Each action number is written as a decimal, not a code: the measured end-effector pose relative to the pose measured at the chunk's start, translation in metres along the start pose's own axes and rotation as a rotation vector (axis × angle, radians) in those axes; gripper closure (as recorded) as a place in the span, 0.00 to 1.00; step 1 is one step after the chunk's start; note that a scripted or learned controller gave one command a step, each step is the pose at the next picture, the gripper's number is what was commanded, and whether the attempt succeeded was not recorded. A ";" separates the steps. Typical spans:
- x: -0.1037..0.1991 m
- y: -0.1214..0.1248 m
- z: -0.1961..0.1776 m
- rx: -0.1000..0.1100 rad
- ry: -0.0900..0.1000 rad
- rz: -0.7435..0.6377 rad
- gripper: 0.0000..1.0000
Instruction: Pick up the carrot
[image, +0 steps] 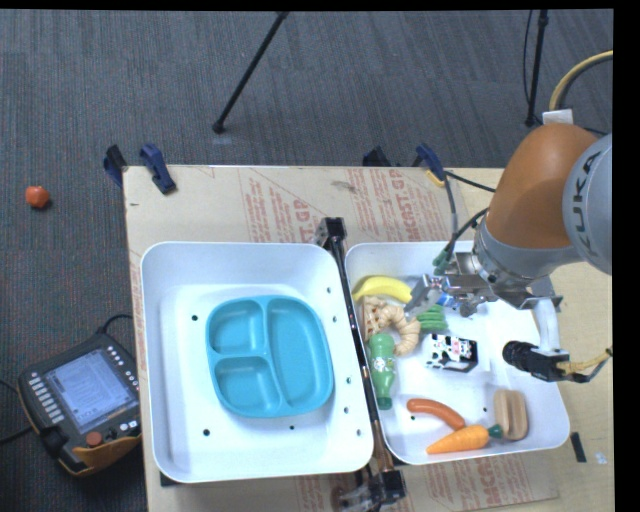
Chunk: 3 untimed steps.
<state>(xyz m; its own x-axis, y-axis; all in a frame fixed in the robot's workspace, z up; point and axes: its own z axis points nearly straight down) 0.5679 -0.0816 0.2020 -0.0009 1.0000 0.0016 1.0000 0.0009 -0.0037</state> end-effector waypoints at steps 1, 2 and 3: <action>-0.007 -0.086 0.059 0.002 0.001 -0.078 0.00; -0.051 -0.092 0.115 0.000 0.001 -0.184 0.00; -0.051 -0.092 0.105 0.001 0.003 -0.178 1.00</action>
<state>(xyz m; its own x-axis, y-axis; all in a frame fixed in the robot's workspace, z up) 0.4751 -0.1325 0.0969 -0.1776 0.9841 0.0048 0.9841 0.1776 -0.0037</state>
